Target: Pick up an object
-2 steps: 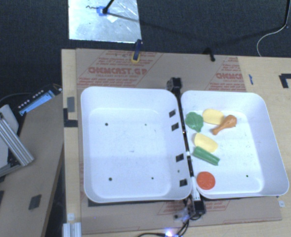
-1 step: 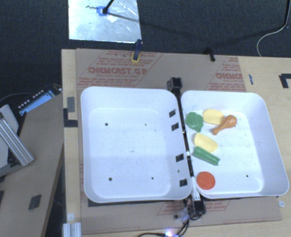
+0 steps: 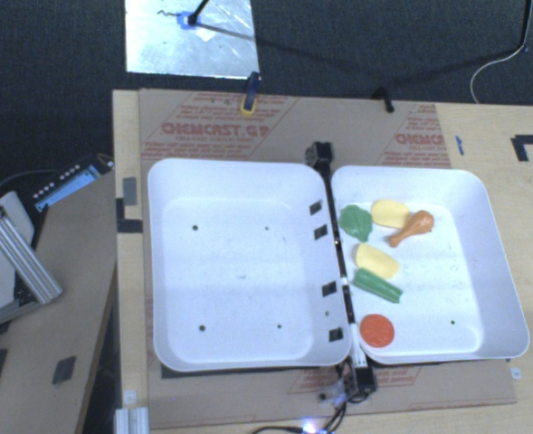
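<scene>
— Six plastic toy foods (image 3: 376, 261) lie in the right white bin (image 3: 501, 269). Gripper clenched or released?
— Can't tell. I'd take the flat red-orange disc (image 3: 377, 331), apart from the rest, squarely from above.

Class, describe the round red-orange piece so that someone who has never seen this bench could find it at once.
Look at the right-hand white bin of the two on the bench. Along its left side runs a column of toy food; the red-orange disc lies at the near end, apart from the green piece above it. It alone is round, flat and red-orange.
</scene>
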You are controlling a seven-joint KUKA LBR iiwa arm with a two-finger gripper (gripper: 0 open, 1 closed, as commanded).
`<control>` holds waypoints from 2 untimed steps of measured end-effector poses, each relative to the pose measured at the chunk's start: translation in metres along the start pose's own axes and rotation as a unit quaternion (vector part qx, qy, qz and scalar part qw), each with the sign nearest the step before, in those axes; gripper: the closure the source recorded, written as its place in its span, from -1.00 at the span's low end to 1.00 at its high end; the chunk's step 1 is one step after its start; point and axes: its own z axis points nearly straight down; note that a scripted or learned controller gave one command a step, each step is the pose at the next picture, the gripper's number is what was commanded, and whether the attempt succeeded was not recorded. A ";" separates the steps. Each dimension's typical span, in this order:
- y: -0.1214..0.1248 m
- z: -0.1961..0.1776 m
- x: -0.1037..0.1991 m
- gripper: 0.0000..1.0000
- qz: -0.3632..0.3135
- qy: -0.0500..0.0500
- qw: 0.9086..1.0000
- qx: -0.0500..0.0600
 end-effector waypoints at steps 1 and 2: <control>-0.033 0.000 0.015 1.00 -0.002 0.000 1.000 0.000; -0.031 0.000 0.025 1.00 -0.002 0.000 1.000 0.000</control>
